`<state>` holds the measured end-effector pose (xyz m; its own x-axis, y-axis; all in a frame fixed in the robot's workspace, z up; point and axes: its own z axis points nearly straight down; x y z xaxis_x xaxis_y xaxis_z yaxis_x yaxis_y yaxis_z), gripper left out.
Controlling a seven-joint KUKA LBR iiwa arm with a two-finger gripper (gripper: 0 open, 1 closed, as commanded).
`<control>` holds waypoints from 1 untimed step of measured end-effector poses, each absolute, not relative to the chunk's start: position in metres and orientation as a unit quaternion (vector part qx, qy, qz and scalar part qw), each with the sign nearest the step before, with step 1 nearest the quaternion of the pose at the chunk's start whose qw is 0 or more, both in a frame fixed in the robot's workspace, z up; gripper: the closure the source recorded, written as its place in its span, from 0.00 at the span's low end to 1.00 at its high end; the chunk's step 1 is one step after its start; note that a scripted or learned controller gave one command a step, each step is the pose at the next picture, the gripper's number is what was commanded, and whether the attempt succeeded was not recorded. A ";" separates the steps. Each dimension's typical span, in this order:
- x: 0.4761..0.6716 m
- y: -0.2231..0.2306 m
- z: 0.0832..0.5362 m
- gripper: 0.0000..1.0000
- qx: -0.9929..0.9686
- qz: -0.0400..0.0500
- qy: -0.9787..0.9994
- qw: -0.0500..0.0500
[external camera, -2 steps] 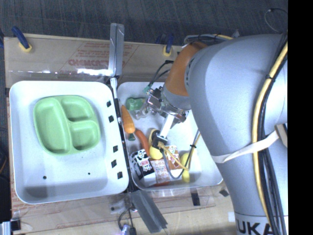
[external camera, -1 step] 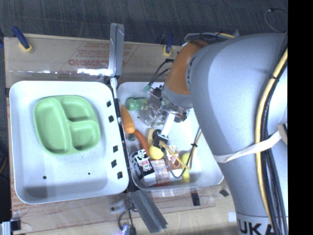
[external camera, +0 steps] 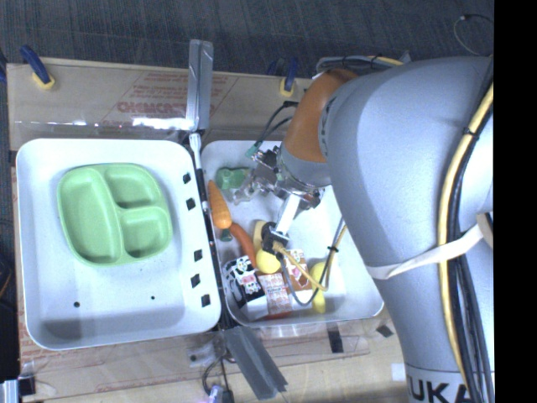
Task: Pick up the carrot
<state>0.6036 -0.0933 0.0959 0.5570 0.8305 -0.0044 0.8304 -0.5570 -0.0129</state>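
1. Gripper [external camera: 252, 181]: hung over the far left part of the right bin [external camera: 352, 288]. Whether it was open or closed could not be told.
2. Carrot [external camera: 220, 208]: orange. It lay on the bin floor just beside the gripper, to its left in the view and slightly nearer the camera. It ran along the bin's left wall with its thin end pointing away from the camera.
3. Green thing [external camera: 229, 177]: small and lumpy, directly left of the gripper in the view, between it and the carrot's thin end. Contact with the gripper could not be judged.
4. Orange-red tapered item [external camera: 244, 241]: near the gripper on its camera-ward side, set at a slant just right of the carrot.
5. Yellow rounded item [external camera: 267, 262]: further toward the camera than item 4, just beside its lower end.
6. Black-and-white patterned item [external camera: 242, 275]: well toward the camera from the gripper, by the bin's near left corner.
7. Red-and-white packet [external camera: 275, 292]: just right of item 6, against the near wall.
8. Left bin [external camera: 109, 296]: well to the gripper's left in the view, holding a green divided plate [external camera: 113, 212].
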 end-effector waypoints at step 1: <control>0.556 -0.093 0.088 0.00 -0.925 0.004 -0.380 0.003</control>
